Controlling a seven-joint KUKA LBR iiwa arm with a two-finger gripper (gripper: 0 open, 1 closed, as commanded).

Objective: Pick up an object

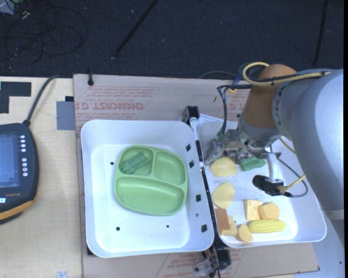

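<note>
My gripper is low in the upper part of the right bin, under the orange wrist band. Just below it lies a pale yellow oval piece, and a small green piece lies to its right. I cannot make out whether the gripper touches either one. Further toward the front lie a second pale yellow piece, a yellow cheese wedge, a corn cob and a brown block.
The left bin holds a green divided plate with a green item in its upper left compartment. A black part with cables hangs over the right bin. A tablet-like pendant sits at the far left of the bench.
</note>
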